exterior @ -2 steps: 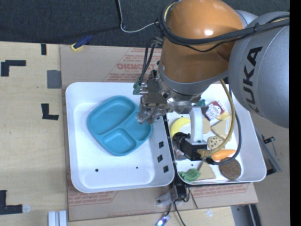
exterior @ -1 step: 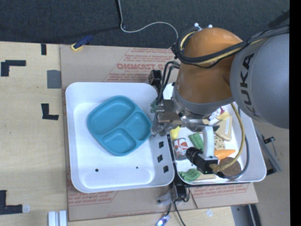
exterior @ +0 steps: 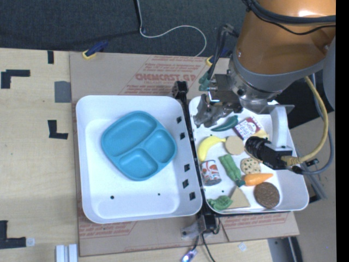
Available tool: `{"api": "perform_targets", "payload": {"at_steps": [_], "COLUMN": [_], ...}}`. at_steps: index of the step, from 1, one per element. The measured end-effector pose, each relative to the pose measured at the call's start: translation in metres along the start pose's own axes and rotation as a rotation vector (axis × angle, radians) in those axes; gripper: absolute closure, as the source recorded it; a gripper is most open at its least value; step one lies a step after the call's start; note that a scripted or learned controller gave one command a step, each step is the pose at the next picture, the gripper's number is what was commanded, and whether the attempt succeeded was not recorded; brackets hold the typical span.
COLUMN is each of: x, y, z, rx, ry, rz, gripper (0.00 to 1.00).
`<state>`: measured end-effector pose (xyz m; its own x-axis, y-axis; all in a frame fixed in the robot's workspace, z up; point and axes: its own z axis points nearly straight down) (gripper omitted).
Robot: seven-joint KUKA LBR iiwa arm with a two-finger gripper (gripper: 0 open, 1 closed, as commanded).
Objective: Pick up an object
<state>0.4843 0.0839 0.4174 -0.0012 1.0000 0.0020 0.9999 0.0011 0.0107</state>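
The end effector (exterior: 214, 111) hangs low over the upper left of the right bin (exterior: 301, 192); I cannot tell how it stands. A yellow banana (exterior: 209, 146) lies just below it

Left bin (exterior: 87, 162): blue divided tray (exterior: 138, 144) takes the middle, open white floor along the lower edge and lower left corner. Right bin (exterior: 297, 198) is crowded: banana (exterior: 210, 145), green pepper (exterior: 224, 124), red packet (exterior: 246, 128), can (exterior: 211, 172), cracker (exterior: 251, 165), carrot (exterior: 258, 178), brown disc (exterior: 266, 194), all close or touching, little gap between them. Pincer (exterior: 210, 112) and arm (exterior: 283, 37) block the upper right of that bin. Black divider clips (exterior: 185, 146) run between bins.
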Motion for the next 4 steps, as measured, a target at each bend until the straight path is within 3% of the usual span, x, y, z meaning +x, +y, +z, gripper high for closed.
{"api": "perform_targets", "payload": {"at_steps": [1,2,3,4], "x": [-0.045,-0.005,0.025,-0.042], "y": [0.0,-0.001,0.0,-0.002], "z": [-0.046,-0.034,-0.067,0.038], "rx": [0.007,0.014,0.008,0.024], "ry": [-0.002,-0.002,-0.001,-0.005], "rz": [0.003,-0.003,-0.003,0.006], "gripper": [1.0,1.0,1.0,1.0]}}
